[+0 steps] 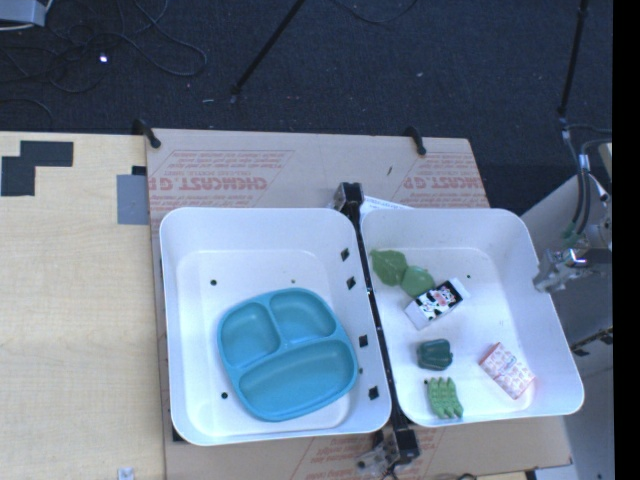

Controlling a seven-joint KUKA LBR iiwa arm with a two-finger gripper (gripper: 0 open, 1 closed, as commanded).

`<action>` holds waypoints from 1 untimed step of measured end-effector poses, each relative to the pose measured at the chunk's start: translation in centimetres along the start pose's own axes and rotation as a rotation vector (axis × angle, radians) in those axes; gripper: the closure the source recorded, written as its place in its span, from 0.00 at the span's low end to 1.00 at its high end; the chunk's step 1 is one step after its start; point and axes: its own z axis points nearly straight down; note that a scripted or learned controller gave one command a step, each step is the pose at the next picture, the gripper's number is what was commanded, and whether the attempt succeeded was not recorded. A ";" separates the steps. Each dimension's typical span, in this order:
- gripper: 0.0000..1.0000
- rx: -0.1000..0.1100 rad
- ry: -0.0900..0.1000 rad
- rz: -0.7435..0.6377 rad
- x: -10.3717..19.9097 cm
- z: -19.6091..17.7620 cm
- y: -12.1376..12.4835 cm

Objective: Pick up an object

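Two white bins sit on cardboard (300, 173) over a wooden bench (70, 308), dark floor behind. Left bin (190, 238) holds a blue tray (288, 353). Right bin (520, 258) holds leaf (400, 268), carton (436, 302), pepper (434, 354), green toy (444, 398), pink box (506, 370); its far corners lie bare.

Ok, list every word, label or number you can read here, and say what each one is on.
"CHEMCRAFT"-like red print, upside down, on the cardboard under the bins: blurred, spelling uncertain.
The same red print repeats at the cardboard's upper right: also blurred.
Black-and-white carton: a printed pattern, no words legible.
Pink packet: print too small to read.
Blue tray: no text.
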 end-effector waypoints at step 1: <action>1.00 0.006 0.004 -0.002 5.8 1.2 0.1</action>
